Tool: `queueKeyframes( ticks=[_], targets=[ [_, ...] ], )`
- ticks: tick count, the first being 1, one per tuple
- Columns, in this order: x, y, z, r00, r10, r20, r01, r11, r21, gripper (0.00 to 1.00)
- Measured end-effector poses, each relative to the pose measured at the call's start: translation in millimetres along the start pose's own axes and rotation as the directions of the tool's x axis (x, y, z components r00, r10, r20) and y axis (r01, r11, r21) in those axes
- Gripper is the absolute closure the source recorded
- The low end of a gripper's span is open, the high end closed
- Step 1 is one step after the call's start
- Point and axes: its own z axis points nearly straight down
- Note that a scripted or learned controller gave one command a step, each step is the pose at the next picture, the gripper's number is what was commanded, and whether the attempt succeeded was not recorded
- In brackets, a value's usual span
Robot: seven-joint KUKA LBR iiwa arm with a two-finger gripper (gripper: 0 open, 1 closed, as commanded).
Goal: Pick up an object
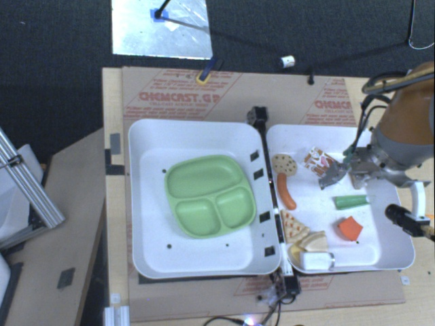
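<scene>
The right bin (391, 253) holds several toy foods. A round cookie (284, 163) and a red sausage (287, 191) lie near its left wall. A red-and-white piece (317, 159) sits toward the back, a green stick (351, 200) in the middle, and an orange wedge (350, 228) in front of it. A pizza slice (293, 224), a bread piece (310, 240) and a white block (316, 260) crowd the front left corner. My gripper (332, 177) hangs low over the bin, just right of the red-and-white piece and just behind the green stick. Nothing shows in its grasp.
The left bin (146, 182) bears a green divided plate (207, 195). A black divider with clips (266, 182) runs between the bins. The grey arm with its orange band (408, 121) reaches over the right bin's far right side. A metal sheet (162, 19) lies on the floor behind the bench.
</scene>
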Motion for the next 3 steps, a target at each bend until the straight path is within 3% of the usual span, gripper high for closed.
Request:
queueKeyframes(
  ticks=[1,3],
  targets=[
    [0,3,-6,1.000,-0.003,0.002,0.003,1.000,-0.012,0.00],
    [-3,8,88,1.000,0.000,0.002,0.000,1.000,-0.009,0.00]
  ],
)
